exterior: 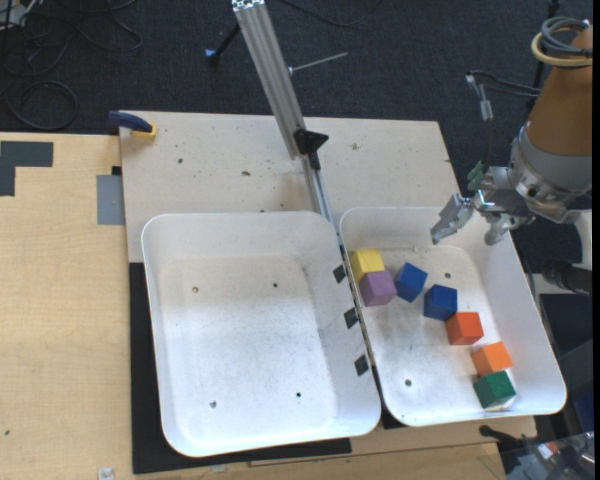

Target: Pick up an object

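A robot arm [558, 118], grey with an orange band, reaches in from the right, and its pincer [472, 227] hangs over the far right corner of the right-hand white bin [540, 308]. The two fingers are spread apart with nothing between them.

All the cubes lie in this bin, nearer the camera than the pincer and apart from it. The closest is a blue cube [411, 281], just below and to the left of the pincer. Farther left, against the bin's left wall, a yellow cube [367, 261] touches a purple cube [378, 288] in front of it. A second blue cube [440, 301] lies almost straight below the pincer, with a red-orange cube [464, 327] beside it. Beyond them, toward the near right corner and well away from the pincer, an orange cube [493, 356] sits next to a green cube [495, 389].

The left-hand white bin [170, 268] lies far to the pincer's left. Both bins rest on a pale surface [210, 168].
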`<state>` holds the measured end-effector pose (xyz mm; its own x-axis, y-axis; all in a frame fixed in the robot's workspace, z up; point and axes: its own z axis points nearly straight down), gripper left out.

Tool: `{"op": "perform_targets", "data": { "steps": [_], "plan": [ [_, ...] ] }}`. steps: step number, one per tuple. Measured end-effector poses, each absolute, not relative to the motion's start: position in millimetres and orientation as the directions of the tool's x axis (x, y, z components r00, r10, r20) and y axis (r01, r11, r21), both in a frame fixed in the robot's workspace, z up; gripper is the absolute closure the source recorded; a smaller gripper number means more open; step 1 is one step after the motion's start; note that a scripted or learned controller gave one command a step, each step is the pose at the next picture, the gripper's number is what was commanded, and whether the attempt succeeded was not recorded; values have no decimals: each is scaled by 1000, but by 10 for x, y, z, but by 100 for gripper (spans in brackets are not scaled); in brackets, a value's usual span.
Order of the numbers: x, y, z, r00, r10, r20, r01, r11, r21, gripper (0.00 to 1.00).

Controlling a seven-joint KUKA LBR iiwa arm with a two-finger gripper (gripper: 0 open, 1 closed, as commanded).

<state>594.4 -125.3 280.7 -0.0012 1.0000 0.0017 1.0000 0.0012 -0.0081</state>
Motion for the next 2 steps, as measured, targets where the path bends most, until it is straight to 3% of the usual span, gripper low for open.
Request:
{"op": "perform_targets", "data": {
  "steps": [1,2],
  "plan": [
    [5949,-1260,2834,-1,1000,1,1000,1,-3,0],
    [5929,-1299,2196,0,1000,2,1000,0,-10,0]
  ]
}}
